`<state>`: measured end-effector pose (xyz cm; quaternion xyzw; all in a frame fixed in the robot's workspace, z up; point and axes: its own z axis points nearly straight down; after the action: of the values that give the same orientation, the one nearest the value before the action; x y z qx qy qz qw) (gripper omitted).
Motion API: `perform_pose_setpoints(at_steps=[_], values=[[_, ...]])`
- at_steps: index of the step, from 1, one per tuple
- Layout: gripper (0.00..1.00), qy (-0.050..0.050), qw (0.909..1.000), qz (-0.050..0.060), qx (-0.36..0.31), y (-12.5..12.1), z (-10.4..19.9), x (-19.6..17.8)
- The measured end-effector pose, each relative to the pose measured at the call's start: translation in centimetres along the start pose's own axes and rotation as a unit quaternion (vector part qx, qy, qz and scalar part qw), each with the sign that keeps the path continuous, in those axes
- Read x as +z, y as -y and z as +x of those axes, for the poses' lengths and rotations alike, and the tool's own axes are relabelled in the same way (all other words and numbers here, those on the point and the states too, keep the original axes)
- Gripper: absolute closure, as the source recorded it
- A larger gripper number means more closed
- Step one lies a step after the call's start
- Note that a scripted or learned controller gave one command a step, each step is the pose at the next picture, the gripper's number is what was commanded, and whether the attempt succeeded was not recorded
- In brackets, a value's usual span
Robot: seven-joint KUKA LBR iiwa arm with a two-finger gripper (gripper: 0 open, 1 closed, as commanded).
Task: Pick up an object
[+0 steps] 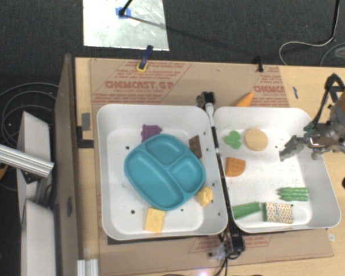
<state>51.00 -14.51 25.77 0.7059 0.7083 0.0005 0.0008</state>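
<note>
legible text: red print on the brown sheet [184, 76] lying under the two bins on the desk. behind the left bin [161, 117], one large line reads roughly "chemcast gp", with rows of smaller red print above and below it, too small to read. behind the right bin [276, 115], a second red print of the same kind, partly cut off; only "chem" is clear. the patterned packet [278, 212] in the right bin carries markings too small to read.
</note>
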Motion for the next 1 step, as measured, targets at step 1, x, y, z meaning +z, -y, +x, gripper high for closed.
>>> perform_pose_setpoints(at_steps=[1], values=[[0.0,0.003,1.0,-0.005,0.0,-10.36,-6.32,8.27]])
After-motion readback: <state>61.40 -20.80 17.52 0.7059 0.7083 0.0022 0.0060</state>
